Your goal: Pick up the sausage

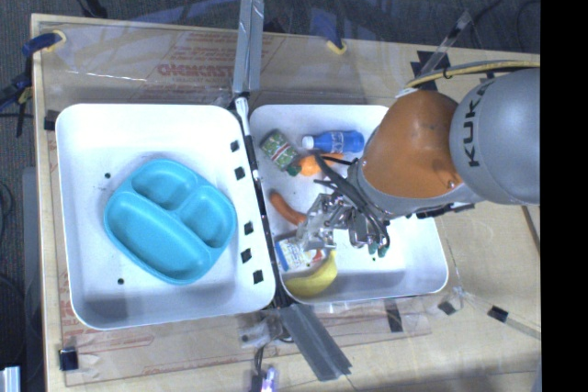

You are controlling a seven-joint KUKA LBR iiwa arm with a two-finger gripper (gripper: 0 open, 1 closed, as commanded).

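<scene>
Sausage (288, 208) partly hidden beneath claw (322, 229)

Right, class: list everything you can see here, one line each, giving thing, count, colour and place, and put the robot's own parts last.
Bins: two, white, side by side on the bench.
Tray: one, blue, three compartments, in the left bin.
Sausage: one, orange-red, middle of the right bin.
Bottle: one, blue with a white cap, far side of the right bin.
Can: one, green, left of the bottle.
Banana: one, yellow, near edge of the right bin.
Arm: one, grey with an orange band, over the right bin.
Tool: one, metallic, just right of the sausage.
</scene>
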